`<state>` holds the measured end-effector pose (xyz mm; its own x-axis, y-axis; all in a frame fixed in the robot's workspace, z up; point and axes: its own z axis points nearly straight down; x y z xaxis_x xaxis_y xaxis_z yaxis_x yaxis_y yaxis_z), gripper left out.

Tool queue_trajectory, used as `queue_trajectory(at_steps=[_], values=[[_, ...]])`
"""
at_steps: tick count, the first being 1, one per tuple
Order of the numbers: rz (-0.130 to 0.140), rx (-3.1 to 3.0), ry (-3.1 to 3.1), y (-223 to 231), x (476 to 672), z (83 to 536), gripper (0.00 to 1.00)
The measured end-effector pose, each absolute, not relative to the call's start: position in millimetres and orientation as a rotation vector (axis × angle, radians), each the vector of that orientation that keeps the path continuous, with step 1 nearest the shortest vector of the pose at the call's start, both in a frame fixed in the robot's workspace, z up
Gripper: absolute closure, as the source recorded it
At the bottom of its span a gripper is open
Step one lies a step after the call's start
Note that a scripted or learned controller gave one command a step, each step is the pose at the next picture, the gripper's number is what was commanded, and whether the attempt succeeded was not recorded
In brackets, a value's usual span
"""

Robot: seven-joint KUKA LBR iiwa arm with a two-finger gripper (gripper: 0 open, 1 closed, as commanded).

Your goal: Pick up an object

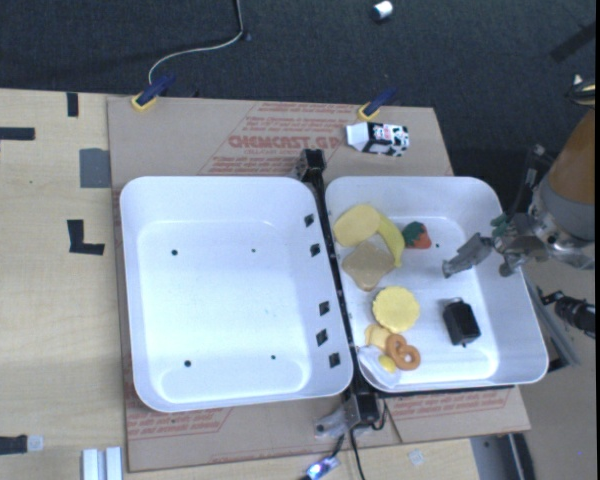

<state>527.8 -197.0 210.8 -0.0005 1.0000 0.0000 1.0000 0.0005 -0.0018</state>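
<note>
The right white bin (528, 360) holds several small items. A yellow disc (354, 224) and a curved yellow piece (391, 239) lie at its back left, with a tan bread-like slice (368, 265) just in front. A round yellow piece (396, 309) and an orange ring (405, 356) sit near the front. A small red-and-green item (415, 234) lies toward the back, and a black block (461, 322) at the front right. My gripper (483, 260) hovers over the bin's right side, above and behind the black block. It is open with nothing between its fingers.
The left white bin (140, 268) adjoins the right one along a black divider (325, 268). Both rest on a cardboard sheet (270, 143). A small white-and-black object (378, 138) and two clamps (152, 93) sit at the sheet's back edge.
</note>
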Motion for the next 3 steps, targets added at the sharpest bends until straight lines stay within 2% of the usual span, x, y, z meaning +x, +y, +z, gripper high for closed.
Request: queue_trajectory(at_steps=[1,2,3], values=[[0.007,-2.209,-2.217,-143.7,504.6,131.7,0.0],[0.003,-2.217,-2.222,-104.3,481.9,81.7,0.0],[0.001,-2.221,-2.222,-106.4,483.8,95.1,1.0]])
